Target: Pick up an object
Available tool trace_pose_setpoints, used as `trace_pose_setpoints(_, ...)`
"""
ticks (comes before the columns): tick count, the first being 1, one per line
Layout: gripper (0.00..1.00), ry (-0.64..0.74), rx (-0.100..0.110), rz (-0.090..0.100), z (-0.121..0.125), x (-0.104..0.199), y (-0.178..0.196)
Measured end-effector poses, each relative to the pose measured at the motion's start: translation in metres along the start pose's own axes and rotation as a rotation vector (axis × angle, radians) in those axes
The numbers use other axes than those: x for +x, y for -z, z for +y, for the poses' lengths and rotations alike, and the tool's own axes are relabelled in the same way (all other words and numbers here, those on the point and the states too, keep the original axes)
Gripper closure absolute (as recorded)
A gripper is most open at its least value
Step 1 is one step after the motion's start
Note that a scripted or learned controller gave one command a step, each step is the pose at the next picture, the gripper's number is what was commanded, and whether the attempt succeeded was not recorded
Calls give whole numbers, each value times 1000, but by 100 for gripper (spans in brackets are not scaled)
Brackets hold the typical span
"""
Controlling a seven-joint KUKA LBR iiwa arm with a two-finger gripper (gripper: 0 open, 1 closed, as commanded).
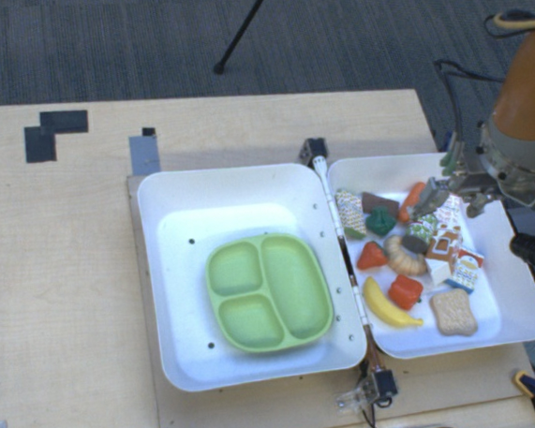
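The right bin (514, 326) holds a pile of toy foods: a yellow banana (392, 304), a slice of bread (454, 313), a red piece (406, 291), a tan croissant (405, 257), a green piece (379, 223), an orange carrot (413, 192) and small printed cartons (447, 236). My gripper (430, 198) hangs low over the back of this pile, right beside the carrot and above the cartons. The grey wrist with its orange band (529, 98) comes in from the right. I cannot make out anything held in the gripper.
The left bin (173, 255) carries a green divided plate (269, 293). A raised divider (338, 239) separates the two bins. A speckled pale piece (349, 212) and a red wedge (372, 256) lie close to that divider. Cables trail at the bench's front edge (379, 395).
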State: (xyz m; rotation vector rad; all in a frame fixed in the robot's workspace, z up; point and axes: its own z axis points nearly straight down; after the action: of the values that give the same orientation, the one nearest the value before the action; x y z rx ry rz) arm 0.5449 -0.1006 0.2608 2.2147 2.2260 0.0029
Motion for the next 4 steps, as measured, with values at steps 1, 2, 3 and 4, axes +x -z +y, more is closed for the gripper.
trace_pose_setpoints(1, 0, -3, -5, -3, -4, -58, -155)
trace_pose_setpoints(2, 0, -6, -30, -7, -49, 0, -167)
trace_pose_setpoints(3, 100, -2, -35, 1, -46, 4, -154)
trace_pose_setpoints(4, 0, -2, -34, 1, -46, 4, -154)
